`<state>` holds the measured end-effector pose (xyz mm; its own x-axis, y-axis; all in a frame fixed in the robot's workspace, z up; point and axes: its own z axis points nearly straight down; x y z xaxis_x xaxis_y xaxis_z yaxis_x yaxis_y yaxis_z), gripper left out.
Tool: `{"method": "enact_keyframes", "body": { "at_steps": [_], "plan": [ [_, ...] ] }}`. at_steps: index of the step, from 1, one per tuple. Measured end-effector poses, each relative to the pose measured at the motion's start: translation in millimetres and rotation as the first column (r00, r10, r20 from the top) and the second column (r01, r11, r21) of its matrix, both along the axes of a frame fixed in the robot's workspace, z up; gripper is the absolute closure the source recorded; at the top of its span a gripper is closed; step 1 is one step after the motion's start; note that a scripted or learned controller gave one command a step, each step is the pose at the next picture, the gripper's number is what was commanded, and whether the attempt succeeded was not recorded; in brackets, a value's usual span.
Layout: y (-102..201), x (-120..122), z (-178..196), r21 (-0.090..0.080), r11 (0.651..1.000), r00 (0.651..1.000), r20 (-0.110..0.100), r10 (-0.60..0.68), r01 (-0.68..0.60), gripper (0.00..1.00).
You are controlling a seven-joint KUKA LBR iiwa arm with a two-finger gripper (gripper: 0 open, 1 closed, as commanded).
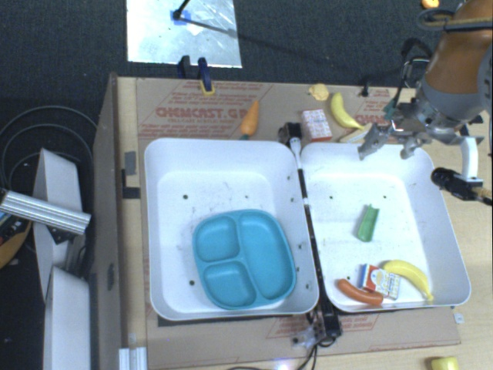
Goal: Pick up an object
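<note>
While the arm (454,60) hangs over the far-right corner of the bench, the gripper (391,139) sits at the right bin's (443,230) 12 o'clock rim, fingers (370,143) spread apart, nothing between them.

Right bin contents:
- green block (367,223) near centre, tilted, well apart from the rest
- yellow banana (409,276) at 5 o'clock, by the near rim
- small red-and-white carton (380,279) touching the banana's left side
- orange-red sausage (359,292) just at 7 o'clock of the carton, against the near rim

From the gripper, the green block lies at 6 o'clock, clearly apart; the other three are farther out the same way.

Left bin (166,206): blue divided plate (243,257) lying flat at its 5 o'clock area, three compartments.

Outside the bins, on the cardboard sheet (200,110) at 12 o'clock:
- carrot (249,119) above the left bin's far edge
- pink-white box (316,124) right at the gap between bins
- second banana (343,114) just at 3 o'clock of that box, a small yellow piece (319,92) beyond it

Blue clamp (194,69) stands at the sheet's far edge. Silver panel (183,21) on the dark floor beyond. Metal bar (45,211) and white brackets at the bench's 9 o'clock side.
</note>
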<state>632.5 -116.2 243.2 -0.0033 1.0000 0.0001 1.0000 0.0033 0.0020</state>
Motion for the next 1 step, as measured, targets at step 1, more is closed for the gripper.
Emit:
{"method": "enact_keyframes", "body": {
  "at_steps": [1],
  "plan": [
    [-14.0,-20.7,-166.2,0.001,1.000,1.000,-0.006,-0.005,0.005,0.00]
  ]
}}
